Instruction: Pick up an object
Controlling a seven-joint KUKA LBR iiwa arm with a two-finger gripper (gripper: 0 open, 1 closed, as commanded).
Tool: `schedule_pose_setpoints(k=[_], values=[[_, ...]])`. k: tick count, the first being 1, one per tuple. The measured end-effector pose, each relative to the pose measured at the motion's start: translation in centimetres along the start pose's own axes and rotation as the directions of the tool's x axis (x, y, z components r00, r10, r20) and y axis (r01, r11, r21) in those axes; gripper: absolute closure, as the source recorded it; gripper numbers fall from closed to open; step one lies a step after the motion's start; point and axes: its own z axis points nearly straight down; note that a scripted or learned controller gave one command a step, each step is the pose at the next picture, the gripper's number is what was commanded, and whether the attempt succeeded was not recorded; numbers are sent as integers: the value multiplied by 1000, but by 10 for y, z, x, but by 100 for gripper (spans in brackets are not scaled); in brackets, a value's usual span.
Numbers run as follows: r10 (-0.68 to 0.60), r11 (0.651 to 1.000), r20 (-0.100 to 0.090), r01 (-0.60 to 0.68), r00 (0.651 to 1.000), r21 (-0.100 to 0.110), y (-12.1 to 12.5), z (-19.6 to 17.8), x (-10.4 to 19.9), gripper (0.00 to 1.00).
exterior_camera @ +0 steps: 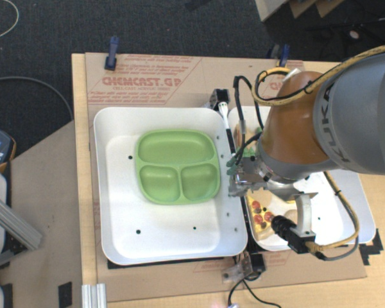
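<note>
Lower right of frame: right bin, shallow, white, largely covered by the arm. Against its left wall lies a pale flat object marked with small red spots; what it is cannot be made out, and part of it is hidden under the wrist. Judged light and thin; an edge pinch is the likely hold, though that edge sits close to the wall.

Centre right: KUKA arm, grey with an orange band, entering from the right and bearing down over the right bin. The gripper sits beneath the wrist; whether it is wide, narrow or carrying anything cannot be told, and nothing is seen held. Black and yellow cables loop around the wrist.

Centre left: left bin, shallow, white, with a few small dark dots on its floor. In its upper middle lies a green divided plate, flat, three compartments, open side up, well apart from the gripper. Judged a stiff moulded plastic, light, smooth and somewhat slippery, not fragile. Best taken at the raised outer rim or across a divider ridge; the broad flat floors give two fingers nothing to close on.

Upper left: brown printed board under both bins, blue clamp at its far edge.
</note>
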Motion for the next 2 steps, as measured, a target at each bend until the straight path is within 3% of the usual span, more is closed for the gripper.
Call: schedule_pose_setpoints(k=[1,2], values=[[8,1000,2,-8,1000,-15,-3,-126,-24,100],[-4,1000,0,4,1000,5,-5,-57,121,100]])
